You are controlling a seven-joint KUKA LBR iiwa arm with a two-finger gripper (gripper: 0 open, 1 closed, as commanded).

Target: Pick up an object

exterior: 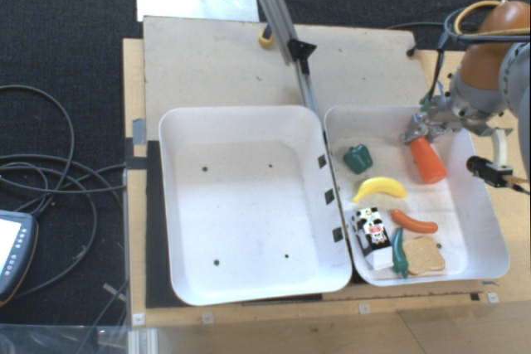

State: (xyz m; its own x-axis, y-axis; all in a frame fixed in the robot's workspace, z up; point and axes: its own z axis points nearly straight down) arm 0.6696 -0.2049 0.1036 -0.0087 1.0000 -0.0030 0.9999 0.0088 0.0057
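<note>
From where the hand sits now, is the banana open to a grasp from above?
Probably yes. The hand is over the right bin, at the top of the orange carrot. The banana lies apart from the green pepper and sausage, with nothing on top.

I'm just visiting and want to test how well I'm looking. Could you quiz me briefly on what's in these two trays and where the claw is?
1. True or false: the banana lies in the left bin.
2. Which thing is the claw right above? A) the green pepper B) the orange carrot C) the bread slice
3. Fill in: the cow-patterned carton lies against the right bin's ____ wall.

Key
1. False: it lies in the right bin.
2. B: the claw sits at the carrot's upper end; whether it grips the carrot cannot be told.
3. Left, the wall beside the other bin.
</note>
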